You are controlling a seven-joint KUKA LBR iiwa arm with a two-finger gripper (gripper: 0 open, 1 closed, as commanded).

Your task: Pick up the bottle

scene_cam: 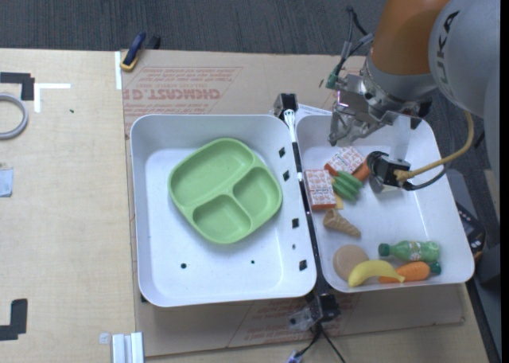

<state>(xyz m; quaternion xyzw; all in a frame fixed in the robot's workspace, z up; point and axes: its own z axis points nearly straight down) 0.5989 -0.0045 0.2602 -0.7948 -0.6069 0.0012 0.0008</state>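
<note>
The left bin (151, 218) holds a green divided plate (226, 189); the right bin (449, 194) holds the bottle (410, 251) (near right corner); whether the gripper (350, 132) is clenched, I cannot tell.

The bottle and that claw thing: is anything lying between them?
Yes. In the camera view, bare bin floor lies between the gripper and the green bottle; the toy foods sit left of that line.

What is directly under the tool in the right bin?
The tool hangs over the right bin's far end, above a small patterned packet beside a green item. Its fingertips hide the packet's far edge. The bottle lies apart, near the front.
</note>
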